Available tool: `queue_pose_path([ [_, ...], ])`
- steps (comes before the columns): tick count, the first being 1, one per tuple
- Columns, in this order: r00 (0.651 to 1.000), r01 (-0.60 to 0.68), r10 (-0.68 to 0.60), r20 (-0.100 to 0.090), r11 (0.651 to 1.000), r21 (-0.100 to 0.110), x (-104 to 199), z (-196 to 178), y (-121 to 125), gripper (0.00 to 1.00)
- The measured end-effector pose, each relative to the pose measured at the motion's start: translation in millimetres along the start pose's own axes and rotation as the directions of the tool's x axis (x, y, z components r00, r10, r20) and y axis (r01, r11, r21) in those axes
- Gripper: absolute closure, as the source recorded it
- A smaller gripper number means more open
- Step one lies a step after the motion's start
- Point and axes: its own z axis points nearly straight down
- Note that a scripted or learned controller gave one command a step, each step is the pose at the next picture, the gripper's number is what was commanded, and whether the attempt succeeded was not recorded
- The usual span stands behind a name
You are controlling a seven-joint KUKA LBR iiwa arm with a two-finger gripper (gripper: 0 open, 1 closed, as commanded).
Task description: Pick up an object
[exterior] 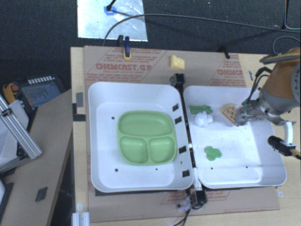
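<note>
In the right bin [268, 171], the gripper [241, 118] sits low just beside a tan wedge-shaped piece [229, 112]; its grasp state cannot be told. Nothing looks lifted yet, so the pick seems barely begun, with closing and raising left.

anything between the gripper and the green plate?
Yes, in the camera view: from the gripper toward the green plate lie the tan piece, a white item, then the bins' divider.

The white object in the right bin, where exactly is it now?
In the camera view, the white object lies in the right bin's upper left part, just below a green piece, near the divider.
</note>
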Motion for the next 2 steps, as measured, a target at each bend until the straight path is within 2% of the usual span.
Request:
queue_pose_path([
  [1, 1.0, 0.002, -0.002, 0.0, 1.0, -0.002, 0, -45, 8, 1.0],
  [2, 1.0, 0.002, -0.002, 0.001, 1.0, -0.004, -3, -110, 6, 1.0],
])
